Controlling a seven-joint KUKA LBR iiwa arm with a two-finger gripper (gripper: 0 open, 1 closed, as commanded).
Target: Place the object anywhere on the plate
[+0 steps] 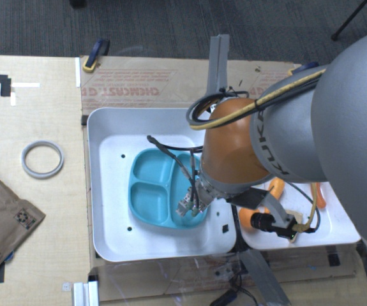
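The two-finger gripper (188, 204), grip state impossible to tell, hangs over the turquoise divided plastic plate's (152, 190) right edge, mid-frame.

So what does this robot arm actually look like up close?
The arm is a thick, rounded grey tube with an orange band above the wrist and dark KUKA lettering on the grey. Black and yellow cables loop along it. The gripper at its end is small, metallic and grey, with thin wires running to it.

Dark carpet floor (170, 18), wooden bench (36, 107)
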